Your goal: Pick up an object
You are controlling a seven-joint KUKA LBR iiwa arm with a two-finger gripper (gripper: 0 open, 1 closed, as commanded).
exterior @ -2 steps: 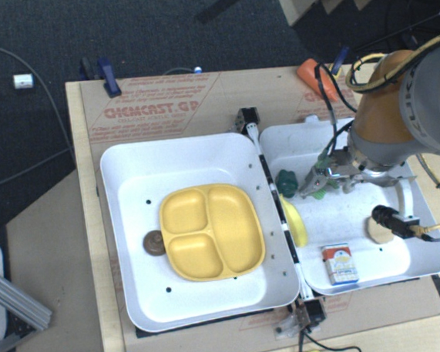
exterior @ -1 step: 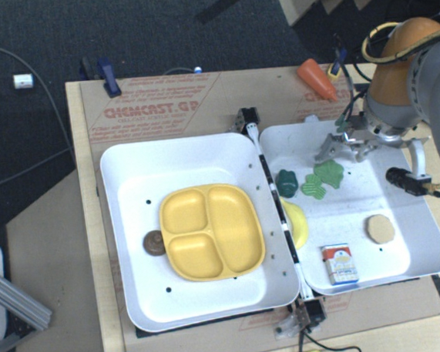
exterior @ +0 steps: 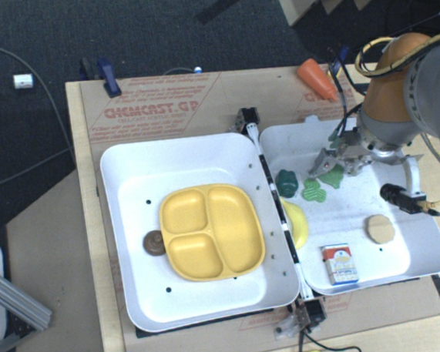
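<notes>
Green toy pieces (exterior: pixel 313 192) sit bunched in the right bin (exterior: pixel 425 256) just under the gripper (exterior: pixel 333 164), can't tell its state, so it could easily nudge them apart instead of grabbing one

Robotics laboratory. A bench (exterior: pixel 197 96) faced with printed board carried two white bins (exterior: pixel 131 218) clamped side by side; cables (exterior: pixel 8 68) trailed over dark carpet at 10 o'clock, and aluminium framing (exterior: pixel 11 296) stood at 8 o'clock.

Glossy yellow plastic tray (exterior: pixel 210 232) (smooth) in matt white plastic bin (exterior: pixel 123 219)
</notes>
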